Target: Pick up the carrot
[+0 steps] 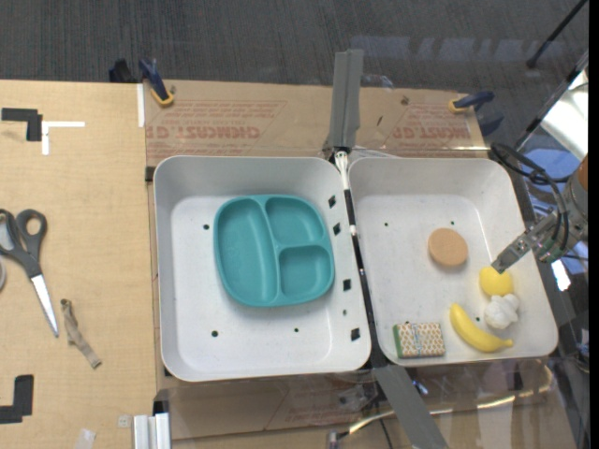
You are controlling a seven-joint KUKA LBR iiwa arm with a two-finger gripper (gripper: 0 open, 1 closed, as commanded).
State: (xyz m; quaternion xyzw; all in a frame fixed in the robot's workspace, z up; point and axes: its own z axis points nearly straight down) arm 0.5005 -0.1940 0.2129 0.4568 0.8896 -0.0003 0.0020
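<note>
The claw is seen low in the right bin, by its right wall. It cannot be told if the claw is open or shut, and nothing is seen held in it. A yellow lump is right at its tip. No long carrot shape can be made out. The best guess for the carrot is the round orange-tan piece, near the claw on the side toward the middle of the bench. It looks round, so no long side can be picked.
</note>
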